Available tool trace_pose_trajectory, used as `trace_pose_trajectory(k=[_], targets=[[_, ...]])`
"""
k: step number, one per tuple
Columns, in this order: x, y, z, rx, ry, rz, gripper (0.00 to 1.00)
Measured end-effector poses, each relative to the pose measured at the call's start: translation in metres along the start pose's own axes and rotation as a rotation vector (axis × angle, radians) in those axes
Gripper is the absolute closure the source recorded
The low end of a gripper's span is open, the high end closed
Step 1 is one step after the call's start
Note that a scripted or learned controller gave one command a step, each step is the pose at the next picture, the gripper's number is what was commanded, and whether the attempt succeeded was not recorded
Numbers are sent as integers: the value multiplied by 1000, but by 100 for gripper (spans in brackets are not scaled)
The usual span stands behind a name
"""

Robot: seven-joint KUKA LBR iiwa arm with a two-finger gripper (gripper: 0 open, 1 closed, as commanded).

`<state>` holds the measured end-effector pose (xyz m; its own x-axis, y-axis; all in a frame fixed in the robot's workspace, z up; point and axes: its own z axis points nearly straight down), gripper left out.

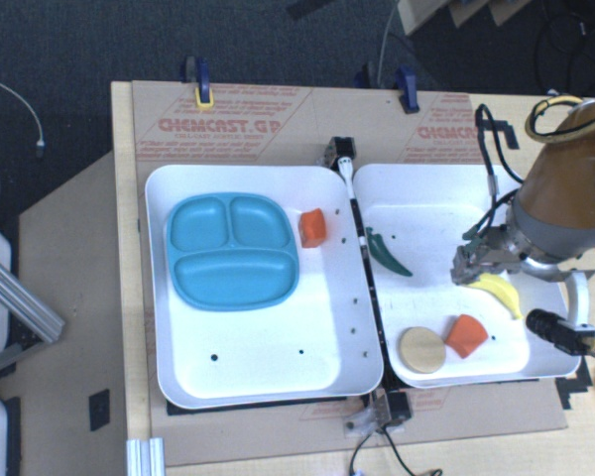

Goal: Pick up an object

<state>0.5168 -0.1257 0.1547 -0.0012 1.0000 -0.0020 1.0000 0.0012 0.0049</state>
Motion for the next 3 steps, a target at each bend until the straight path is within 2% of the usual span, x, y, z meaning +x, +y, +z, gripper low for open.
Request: trace_pose_trajectory(k=[1,2,3], targets=[[7,-4,-48,-1,0,0,100],[7,-3,-74,-1,0,0,100],[58,9,-63,7,4,-4,100]])
